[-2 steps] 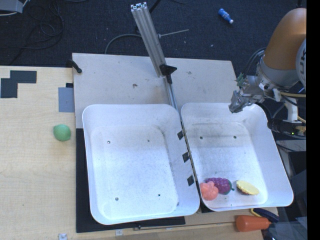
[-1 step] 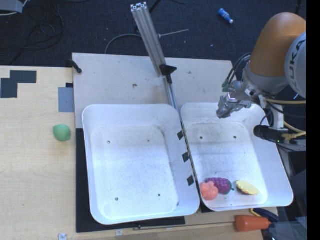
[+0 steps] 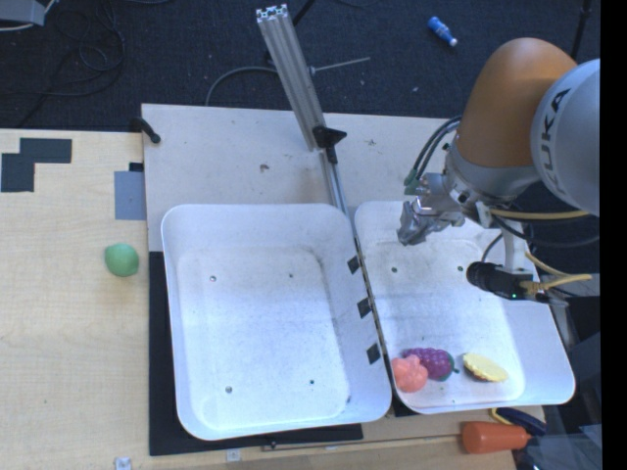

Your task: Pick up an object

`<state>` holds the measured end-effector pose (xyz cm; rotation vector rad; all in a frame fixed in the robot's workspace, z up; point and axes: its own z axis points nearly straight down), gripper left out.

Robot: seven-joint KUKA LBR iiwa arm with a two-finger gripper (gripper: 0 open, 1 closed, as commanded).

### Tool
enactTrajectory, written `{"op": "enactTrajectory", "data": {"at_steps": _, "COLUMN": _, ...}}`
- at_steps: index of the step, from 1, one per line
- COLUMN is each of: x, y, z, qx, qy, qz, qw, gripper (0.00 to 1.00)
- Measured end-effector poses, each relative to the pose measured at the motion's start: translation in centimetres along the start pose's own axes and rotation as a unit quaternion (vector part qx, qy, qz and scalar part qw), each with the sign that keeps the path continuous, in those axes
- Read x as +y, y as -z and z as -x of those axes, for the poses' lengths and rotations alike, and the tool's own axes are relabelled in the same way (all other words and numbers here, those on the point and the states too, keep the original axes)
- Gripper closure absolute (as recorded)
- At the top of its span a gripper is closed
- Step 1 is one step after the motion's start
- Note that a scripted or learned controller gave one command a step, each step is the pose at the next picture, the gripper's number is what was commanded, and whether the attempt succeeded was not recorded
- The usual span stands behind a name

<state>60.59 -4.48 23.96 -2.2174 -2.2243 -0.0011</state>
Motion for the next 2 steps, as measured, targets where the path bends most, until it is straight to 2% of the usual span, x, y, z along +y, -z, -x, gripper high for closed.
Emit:
{"op": "enactTrajectory", "data": {"at_steps": 1, "x": -1.8, "y": -0.7, "z": -5.0, "qx": 0.0, "qy": 0.0, "qz": 0.0, "qw": 1.0, "gripper": 1.0}}
{"op": "enactTrajectory", "data": {"at_steps": 2, "x": -1.1, "y": -0.9, "z": -10.6, "qx": 0.0, "qy": 0.0, "qz": 0.0, "qw": 1.0, "gripper": 1.0}}
